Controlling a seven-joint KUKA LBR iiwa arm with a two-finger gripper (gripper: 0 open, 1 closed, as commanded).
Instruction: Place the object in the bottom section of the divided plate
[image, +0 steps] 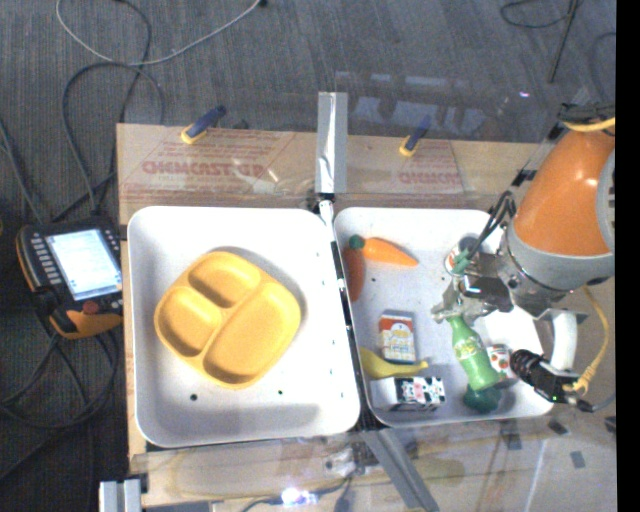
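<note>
Grey carpet with trailing cables surrounds a cardboard-lined worktop (250, 165) carrying two shallow white bins side by side.

End effector (462, 292): positioned low over the right bin (430, 225), at the neck end of a green bottle (472, 358). Dark linkages and wiring crowd the tip, so whether it is spread or pinching cannot be told; the bottle's neck appears to sit at or just under the tip, but a grip is not confirmed.

Task object, as judged: the green bottle, being the item nearest the tip. It lies in the right bin's lower right part, flat or nearly so. Its long axis runs from upper left to lower right, slightly off vertical in the view; the narrow neck points up toward the tip, the broad base toward the bin's near edge.

Neighbouring items in the same bin: a small carton (398, 336), a banana (385, 365), a black-and-white box (418, 392), and a carrot (388, 253) further up.

Destination: a yellow divided plate (175, 322) rests in the left bin (150, 400), well apart from the bottle. Its large bottom section (250, 335) is vacant.

Step in hand, as judged: acquisition of the object. The next move calls for a secure hold at the neck, a clean lift, and a carry leftward over the bin walls to the plate's bottom section.
</note>
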